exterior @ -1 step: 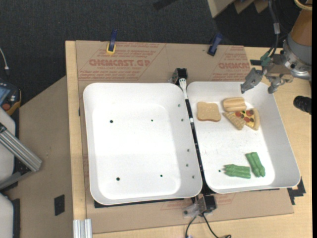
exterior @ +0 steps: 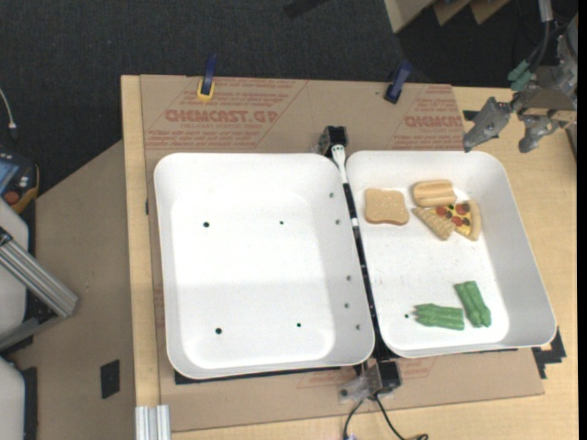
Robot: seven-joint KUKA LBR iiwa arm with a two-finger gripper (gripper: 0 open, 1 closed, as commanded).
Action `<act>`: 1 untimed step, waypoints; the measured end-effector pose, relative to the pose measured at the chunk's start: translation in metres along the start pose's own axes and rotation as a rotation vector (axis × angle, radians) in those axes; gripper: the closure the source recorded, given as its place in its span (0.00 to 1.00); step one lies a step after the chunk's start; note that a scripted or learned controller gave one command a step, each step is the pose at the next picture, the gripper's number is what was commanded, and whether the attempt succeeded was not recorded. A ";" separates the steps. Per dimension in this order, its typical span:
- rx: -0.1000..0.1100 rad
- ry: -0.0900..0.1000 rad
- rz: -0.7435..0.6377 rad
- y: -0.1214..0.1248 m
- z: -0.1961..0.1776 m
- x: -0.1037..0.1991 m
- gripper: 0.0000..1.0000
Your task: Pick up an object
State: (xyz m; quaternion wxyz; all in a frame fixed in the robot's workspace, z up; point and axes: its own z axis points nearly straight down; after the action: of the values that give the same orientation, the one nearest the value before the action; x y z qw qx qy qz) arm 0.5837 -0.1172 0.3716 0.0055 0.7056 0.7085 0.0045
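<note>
While gripper (exterior: 507, 128) hovers, hot dog (exterior: 433, 192) lies crosswise.

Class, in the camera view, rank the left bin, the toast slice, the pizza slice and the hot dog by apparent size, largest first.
1. Left bin
2. Pizza slice
3. Toast slice and hot dog look about alike, so no ranking between them.

You've got two white bins side by side on a cardboard sheet (exterior: 275, 108) covering the bench: left bin (exterior: 183, 246), right bin (exterior: 523, 264). Two blue clamps pin the sheet's top edge, one upper left (exterior: 208, 79), one upper centre (exterior: 398, 81). Dark floor (exterior: 92, 26) fills the upper left.
</note>
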 end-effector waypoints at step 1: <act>-0.001 0.001 0.000 -0.041 -0.101 0.036 0.00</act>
State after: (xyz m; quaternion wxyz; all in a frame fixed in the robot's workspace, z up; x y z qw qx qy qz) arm 0.5412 -0.0815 0.4716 0.0057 0.7055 0.7087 0.0051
